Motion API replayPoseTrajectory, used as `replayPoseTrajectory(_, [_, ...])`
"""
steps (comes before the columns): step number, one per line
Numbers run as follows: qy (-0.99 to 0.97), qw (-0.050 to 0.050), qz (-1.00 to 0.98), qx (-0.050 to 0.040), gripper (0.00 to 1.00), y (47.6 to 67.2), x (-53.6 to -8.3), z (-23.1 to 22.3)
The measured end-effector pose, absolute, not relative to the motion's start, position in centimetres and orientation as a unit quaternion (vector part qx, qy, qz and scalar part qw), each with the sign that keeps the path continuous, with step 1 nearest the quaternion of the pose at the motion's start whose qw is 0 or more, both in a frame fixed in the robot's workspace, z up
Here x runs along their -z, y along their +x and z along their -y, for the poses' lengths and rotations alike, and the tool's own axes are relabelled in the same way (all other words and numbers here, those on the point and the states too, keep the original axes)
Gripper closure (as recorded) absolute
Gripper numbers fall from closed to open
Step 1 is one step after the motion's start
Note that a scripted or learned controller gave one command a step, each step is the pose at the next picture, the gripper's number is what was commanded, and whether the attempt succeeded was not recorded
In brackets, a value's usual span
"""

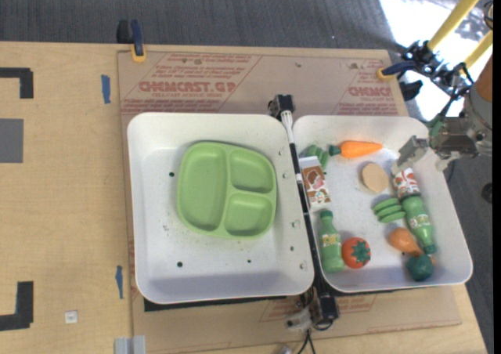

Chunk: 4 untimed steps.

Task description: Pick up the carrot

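Observation:
The carrot (360, 149) is orange with a green leafy end pointing left. It lies flat at the back of the right white bin (458, 239). My gripper (427, 156) hovers over the bin's right rim, to the right of the carrot and apart from it. It stands open with nothing between its fingers (408, 149).
The right bin also holds a small carton (314, 181), a green bottle (329, 241), a tomato (357, 253), a beige oval piece (376, 178), a pea pod (387, 207), a labelled bottle (415, 211) and an orange-and-green piece (410, 251). The left bin (149, 211) holds a green divided plate (227, 188).

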State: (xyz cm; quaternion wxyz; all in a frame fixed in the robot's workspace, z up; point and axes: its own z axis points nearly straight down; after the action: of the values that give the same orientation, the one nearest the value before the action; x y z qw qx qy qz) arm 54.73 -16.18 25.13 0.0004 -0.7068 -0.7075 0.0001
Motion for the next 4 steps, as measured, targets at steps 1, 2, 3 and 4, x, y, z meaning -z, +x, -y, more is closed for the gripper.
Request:
replayPoseTrajectory(1, [-0.659,0.000,0.752,0.0001,0.00,62.5,-15.0,15.2])
replayPoseTrajectory(2, [-0.708,0.007,0.706,-0.0061,0.00,65.8,-9.0,11.8])
replayPoseTrajectory(3, [-0.764,0.011,0.645,-0.0055,0.00,66.2,-8.9,17.7])
replayPoseTrajectory(4, [-0.763,0.015,0.646,-0.0054,1.00,66.2,-9.9,17.4])
